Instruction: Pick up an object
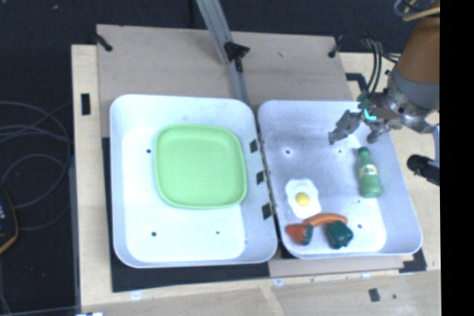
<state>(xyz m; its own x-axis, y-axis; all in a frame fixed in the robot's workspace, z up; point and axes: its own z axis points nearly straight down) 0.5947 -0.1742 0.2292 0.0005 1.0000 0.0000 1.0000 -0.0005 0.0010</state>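
On the tan worktop (296, 55) ringed by dark floor, the pincer (361, 126) is hanging spread open and gripping nothing over the right bin (311, 122), just above the green bottle (368, 173), with the fried egg (302, 198), sausage (324, 219) and green plate (200, 166) lying farther off leftward.
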